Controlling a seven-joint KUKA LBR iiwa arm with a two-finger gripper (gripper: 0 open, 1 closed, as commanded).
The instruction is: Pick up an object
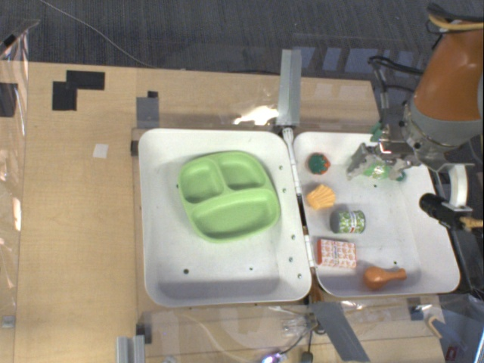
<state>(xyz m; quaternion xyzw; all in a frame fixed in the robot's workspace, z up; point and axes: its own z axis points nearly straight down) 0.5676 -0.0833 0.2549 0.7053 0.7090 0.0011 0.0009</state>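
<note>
Between claw (376,162) fingers: green object (376,170), right bin (423,225).

Pretty evenly lit overall, looks like soft overhead light, nothing harsh. The two white bins (227,278) come out bright but not blown, with a soft grey shadow pooling along the lower inside wall of the left one. The green tray (227,195) throws a faint shadow down and to the left. There's a hot spot of glare on the bench (76,225) just above the bins near top centre, and some clear sheeting along the left edge catches streaky reflections. The dark floor at the top stays dim. Sharpness is so-so: small items in the right bin look soft, and the arm (451,82) at the upper right is a bit smeared. The bench edges lean a bit from the slanted view.
</note>
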